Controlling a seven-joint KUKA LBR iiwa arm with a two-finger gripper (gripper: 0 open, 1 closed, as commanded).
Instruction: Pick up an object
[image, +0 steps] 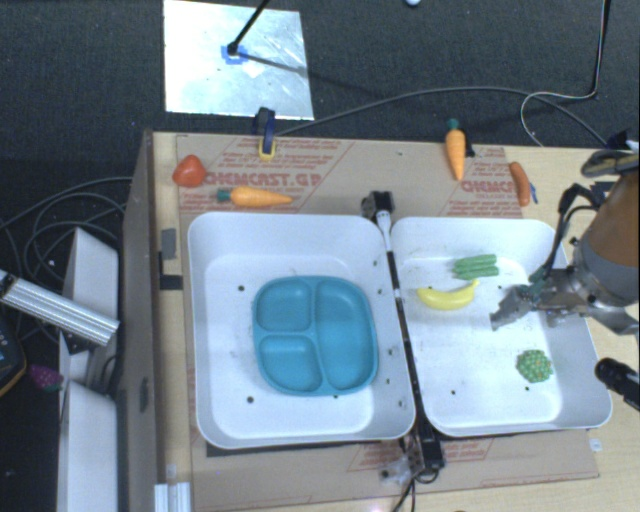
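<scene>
In the right bin (570, 400) lie a yellow banana (447, 295), a green bean-like piece (475, 266) just behind it, and a green broccoli head (535, 366) near the front right. My gripper (507, 308) hangs over the right bin, to the right of the banana and above-left of the broccoli. Its dark fingers point left, and nothing shows between them.
The left bin (225, 400) holds a blue divided plate (314, 335). On the bench behind the bins lie a tomato (189, 171), two carrots (255, 197) (456, 150), an orange piece (520, 182) and a clamp (266, 132). Cables run at the left and back.
</scene>
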